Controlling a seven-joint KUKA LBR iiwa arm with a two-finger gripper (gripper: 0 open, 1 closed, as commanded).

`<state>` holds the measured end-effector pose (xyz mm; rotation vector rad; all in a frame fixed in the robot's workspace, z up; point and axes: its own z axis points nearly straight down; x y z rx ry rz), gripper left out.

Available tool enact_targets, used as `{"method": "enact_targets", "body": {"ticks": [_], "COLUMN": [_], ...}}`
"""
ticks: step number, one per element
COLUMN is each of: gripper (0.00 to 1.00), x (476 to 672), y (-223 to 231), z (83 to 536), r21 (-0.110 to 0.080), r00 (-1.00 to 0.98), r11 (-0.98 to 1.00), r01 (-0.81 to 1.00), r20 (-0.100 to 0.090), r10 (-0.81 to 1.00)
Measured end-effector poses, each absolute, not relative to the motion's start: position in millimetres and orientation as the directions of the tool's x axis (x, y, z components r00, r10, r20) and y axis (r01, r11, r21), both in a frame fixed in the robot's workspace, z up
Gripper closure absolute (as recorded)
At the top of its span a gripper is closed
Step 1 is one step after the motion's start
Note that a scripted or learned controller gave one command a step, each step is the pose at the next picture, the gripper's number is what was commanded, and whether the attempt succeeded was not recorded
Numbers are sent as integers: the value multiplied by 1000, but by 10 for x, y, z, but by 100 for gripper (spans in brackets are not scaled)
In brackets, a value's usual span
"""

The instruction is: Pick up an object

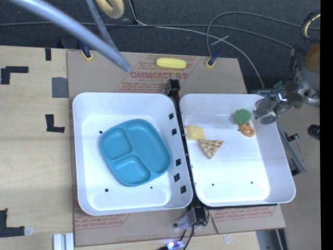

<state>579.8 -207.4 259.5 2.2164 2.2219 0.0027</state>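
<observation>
- Right now the job looks like it is at its very start, because no toy is lifted yet.
- The metal two-finger gripper sits at the right edge of the right white bin, near the top corner.
- I cannot tell how the pincer is set, since it is small and blurry from up here.
- Nothing can be seen caught in it.
- The closest toy is a little green bumpy broccoli toy, just beside the gripper.
- An orange ring-shaped toy touches the broccoli on its lower side.
- I think the next move is to slide a bit to the left, get right over one toy, and go straight down.
- The two toys are so close that grabbing one may bump the other.
- The bin wall is also close, so the pincer could knock it.
- A yellow square cheese toy and a tan waffle-like wedge toy lie close together, nearer the middle divider.
- Those two look easier to reach, with more open floor around them.
- The left white bin holds a blue plastic tray with three sections.
- A yellow oblong toy lies on the brown cardboard sheet behind the bins, well apart from the gripper.
</observation>
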Motion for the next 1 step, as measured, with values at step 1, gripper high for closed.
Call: {"method": "enact_targets", "body": {"ticks": [1], "gripper": [100], "x": [5921], "y": [-1570], "z": [2633], "r21": [1], "r00": [-6], "r11": [6], "r01": [1000], "r20": [1], "r10": [1000]}}
